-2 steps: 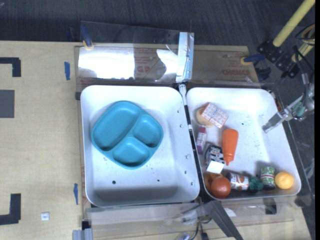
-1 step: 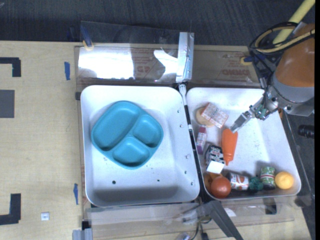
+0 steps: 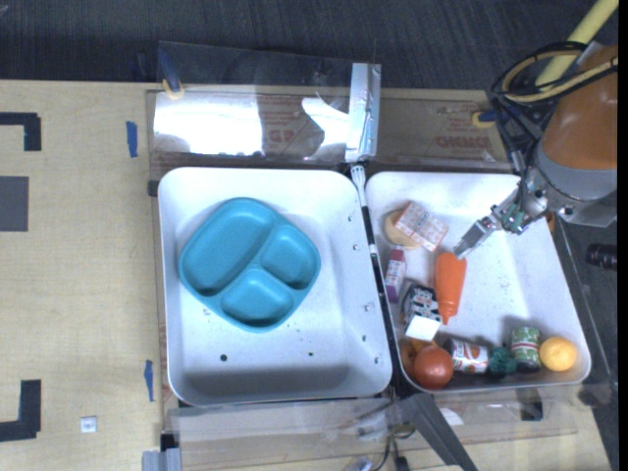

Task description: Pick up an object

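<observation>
Right bin [image 3: 564,263] holds the clutter; gripper [image 3: 469,241] hovers just above the carrot [image 3: 449,283], approach step, claw state unclear, next: descend and clamp.

Right bin [image 3: 549,263]: bare floor lying open at center right of the frame.
Obstacles: carrot [image 3: 450,283] standing mid-bin; toys crowding the lower edge and left wall.
Left bin [image 3: 196,361]: blue tray [image 3: 250,263] filling its middle.
</observation>
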Action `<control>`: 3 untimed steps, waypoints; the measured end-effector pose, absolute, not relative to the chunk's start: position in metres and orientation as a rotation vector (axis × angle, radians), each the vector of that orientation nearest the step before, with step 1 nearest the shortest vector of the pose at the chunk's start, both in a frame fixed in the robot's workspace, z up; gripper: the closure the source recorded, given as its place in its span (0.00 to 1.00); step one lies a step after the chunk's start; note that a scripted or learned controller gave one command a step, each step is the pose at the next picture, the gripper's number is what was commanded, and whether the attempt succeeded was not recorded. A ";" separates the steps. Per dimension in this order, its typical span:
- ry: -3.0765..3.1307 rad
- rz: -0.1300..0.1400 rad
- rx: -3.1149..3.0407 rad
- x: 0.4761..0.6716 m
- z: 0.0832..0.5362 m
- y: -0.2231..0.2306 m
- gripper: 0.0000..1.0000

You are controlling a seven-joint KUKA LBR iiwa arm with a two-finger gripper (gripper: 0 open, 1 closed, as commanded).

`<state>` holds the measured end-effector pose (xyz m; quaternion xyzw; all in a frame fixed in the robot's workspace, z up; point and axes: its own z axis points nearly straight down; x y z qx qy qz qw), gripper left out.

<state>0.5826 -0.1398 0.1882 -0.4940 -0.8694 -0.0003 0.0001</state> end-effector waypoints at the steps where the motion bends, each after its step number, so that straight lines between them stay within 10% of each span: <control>1: -2.799 -0.005 -1.448 0.613 0.088 -0.110 0.00; 2: -2.523 0.004 -1.867 0.666 0.086 -0.111 0.00; 3: -2.398 -0.001 -2.030 0.644 0.120 -0.118 0.00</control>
